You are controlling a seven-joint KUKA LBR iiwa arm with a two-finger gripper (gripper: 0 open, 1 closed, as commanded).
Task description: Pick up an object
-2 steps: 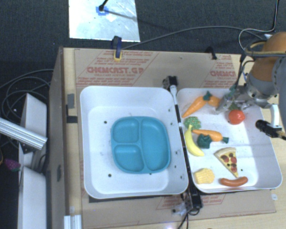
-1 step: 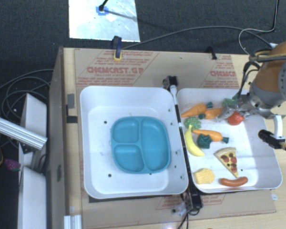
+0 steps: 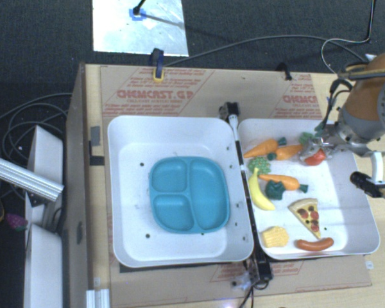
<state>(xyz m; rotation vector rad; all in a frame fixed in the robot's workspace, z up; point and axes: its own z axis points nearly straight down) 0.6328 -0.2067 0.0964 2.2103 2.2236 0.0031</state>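
Sausage [image 3: 314, 244], one, lies at the right bin's [image 3: 362, 226] front edge, beside one corn cob [image 3: 274, 237] and one pizza slice [image 3: 307, 213]. Also there: one banana [image 3: 259, 192], two carrots [image 3: 262, 148] [image 3: 287, 181], one grape bunch [image 3: 259, 165]. Gripper [image 3: 319, 147] sits low over a red tomato [image 3: 315, 157] at the back; can't tell if it's clenched. One blue plate [image 3: 188, 194] in the left bin [image 3: 128, 153]. Worktop [image 3: 199, 92] underneath.

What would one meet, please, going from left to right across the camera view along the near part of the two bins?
Blue divided plate → corn piece → sausage. The pizza slice lies just above these two, so its place in the order is unclear.
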